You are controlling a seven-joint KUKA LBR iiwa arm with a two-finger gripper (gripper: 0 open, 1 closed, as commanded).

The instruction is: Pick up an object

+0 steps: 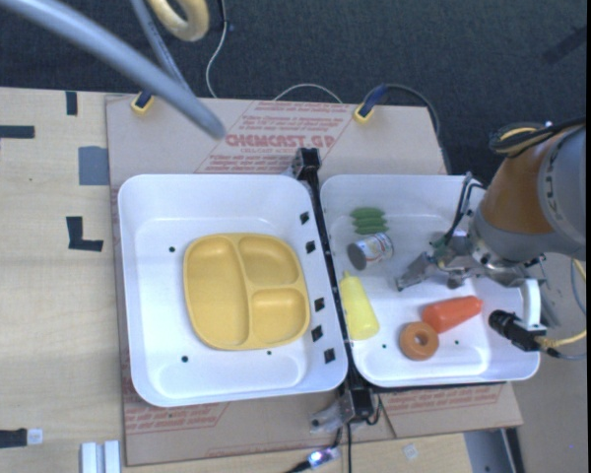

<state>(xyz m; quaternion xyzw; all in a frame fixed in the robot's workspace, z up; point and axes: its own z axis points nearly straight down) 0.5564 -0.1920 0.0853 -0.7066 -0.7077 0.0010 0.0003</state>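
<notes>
Jaw state: could not tell from the camera view whether spread or pressed together; the gripper (421, 270) sat as a grey cluster at the end of the arm (532, 195), and nothing was seen between the jaws. Gripper was over the right bin (414, 187), centre-right of the frame, its tip aimed toward the left.

Objects in the right bin, relative to the jaws:
- orange carrot-shaped piece (451, 312): just below the gripper in the frame, nearest of all. Long axis near horizontal, right end raised slightly. Contact with the gripper not discernible.
- silver can (370, 250): near, to the left of the gripper, apart from it. Lying on its side, one round end facing lower left.
- green piece (367, 220): just above the can, upper left of the gripper. Long axis roughly horizontal.
- yellow oblong piece (358, 305): lower left of the gripper, just beside the divider between the bins. Long axis near vertical in the frame.
- orange ring (419, 341): lying flat below the gripper, just left of and below the carrot-shaped piece.

Left bin (138, 264) held a yellow divided plate (246, 290), well apart from the gripper.
</notes>
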